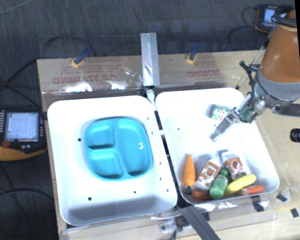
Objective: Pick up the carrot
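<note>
From the overhead camera I see the arm (281,62) coming in from the right, its orange band above the grey wrist, with the end effector (219,128) hanging over the upper middle of the right bin (190,100). Its fingers look drawn close together and I see nothing between them. Just above the fingers, a small green and white packet (218,111) lies on the bin floor.

The carrot (188,171) is in the right bin, near its left wall and toward the front, lying roughly upright in the picture with its narrow end pointing away from me. It sits below and left of the end effector, apart from it. Right beside the carrot I make out two small cartons (220,169), a green bottle-shaped item (218,186) and a yellow banana-like piece (240,183), all bunched along the front of the bin, with a small orange-red piece (255,189) at the right end of the pile.

In the left bin (68,151) I see a blue divided tray (117,148) lying flat, with three compartments. The desk (108,73) under both bins is brown with tape strips, and a handheld pendant (16,129) lies to the left.
</note>
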Available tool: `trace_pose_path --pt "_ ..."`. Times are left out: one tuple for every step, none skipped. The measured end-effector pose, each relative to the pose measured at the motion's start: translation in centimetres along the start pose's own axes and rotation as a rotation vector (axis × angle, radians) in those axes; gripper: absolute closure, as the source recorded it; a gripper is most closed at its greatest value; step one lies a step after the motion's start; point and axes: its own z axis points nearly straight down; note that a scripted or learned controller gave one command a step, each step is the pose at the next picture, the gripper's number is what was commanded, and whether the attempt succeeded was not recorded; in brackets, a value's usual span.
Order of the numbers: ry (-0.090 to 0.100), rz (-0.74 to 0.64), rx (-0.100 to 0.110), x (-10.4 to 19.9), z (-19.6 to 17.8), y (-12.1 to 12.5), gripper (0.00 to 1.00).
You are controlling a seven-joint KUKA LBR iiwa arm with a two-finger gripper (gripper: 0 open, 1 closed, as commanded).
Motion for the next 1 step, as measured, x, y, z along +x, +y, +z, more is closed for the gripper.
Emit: trace_pose_path --pt "0.004 0.209 0.003 6.16 9.19 1.19 0.0"
